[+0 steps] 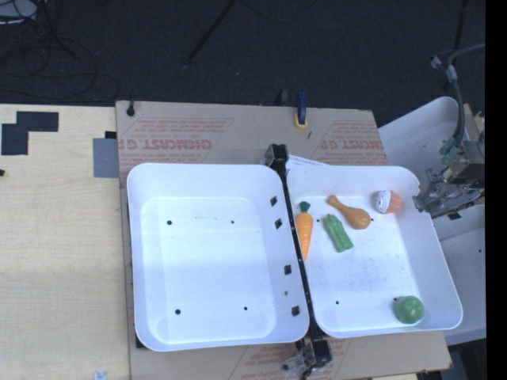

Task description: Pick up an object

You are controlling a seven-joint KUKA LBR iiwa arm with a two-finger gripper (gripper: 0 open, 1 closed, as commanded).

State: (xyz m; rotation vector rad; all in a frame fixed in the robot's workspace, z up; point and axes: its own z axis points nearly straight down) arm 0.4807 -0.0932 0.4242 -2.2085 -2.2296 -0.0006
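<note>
Carrot (304, 229): right bin (444, 279), against the divider, long axis up-down in view, green top toward the far rim.
Green pod (338, 233): beside carrot, tilted slightly.
Drumstick (351, 212): slanting, thin end up-left.
Round piece (388, 202): near far right corner.
Green ball (409, 309): near corner.
Gripper (447, 192): outside right rim; finger state cannot be told.

Even overhead light brightens the white bins (142, 212); the background stays dark. Shadows are soft. Focus is slightly soft throughout.
</note>
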